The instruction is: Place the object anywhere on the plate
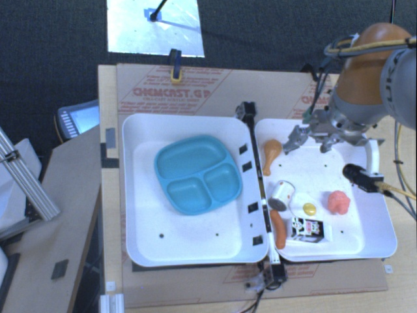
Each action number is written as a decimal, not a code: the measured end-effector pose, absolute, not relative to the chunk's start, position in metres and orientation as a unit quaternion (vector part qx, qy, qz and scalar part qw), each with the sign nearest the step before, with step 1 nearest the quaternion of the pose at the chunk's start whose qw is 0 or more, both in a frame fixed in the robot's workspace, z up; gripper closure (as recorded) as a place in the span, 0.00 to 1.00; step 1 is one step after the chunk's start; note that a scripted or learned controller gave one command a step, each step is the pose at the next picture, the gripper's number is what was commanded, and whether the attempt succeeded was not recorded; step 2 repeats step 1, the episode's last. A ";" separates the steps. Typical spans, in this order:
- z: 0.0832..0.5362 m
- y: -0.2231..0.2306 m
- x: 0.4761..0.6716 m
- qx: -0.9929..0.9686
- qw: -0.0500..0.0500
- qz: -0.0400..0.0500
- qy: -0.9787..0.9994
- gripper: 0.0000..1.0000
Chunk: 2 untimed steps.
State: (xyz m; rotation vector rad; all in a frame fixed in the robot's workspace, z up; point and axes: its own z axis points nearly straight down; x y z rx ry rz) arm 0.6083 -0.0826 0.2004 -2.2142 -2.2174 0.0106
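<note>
The blue three-compartment plate (pixel 195 173) lies in the left white bin (pixel 140 240), a little left of its middle. My gripper (pixel 311 142) hangs over the back of the right bin (pixel 378 240), fingers spread open with nothing between them. A tan drumstick-shaped toy (pixel 270 154) lies just left of the gripper, near the divider. Closer to the front sit a white cup (pixel 281 193) on its side, a small yellow piece (pixel 309 208), a pink lump (pixel 338 202), an orange carrot-like stick (pixel 279 229) and a black-and-white box (pixel 307 229).
A black clamp bar (pixel 255 175) runs between the two bins. The arm's cables and a black connector (pixel 360 175) hang over the right bin's right side. A yellow clip (pixel 176 67) sits behind the left bin on the cardboard sheet.
</note>
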 end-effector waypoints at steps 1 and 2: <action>0.207 -0.082 0.611 -0.706 0.000 0.000 -0.708 0.00; 0.207 -0.082 0.611 -0.706 0.000 0.000 -0.708 0.00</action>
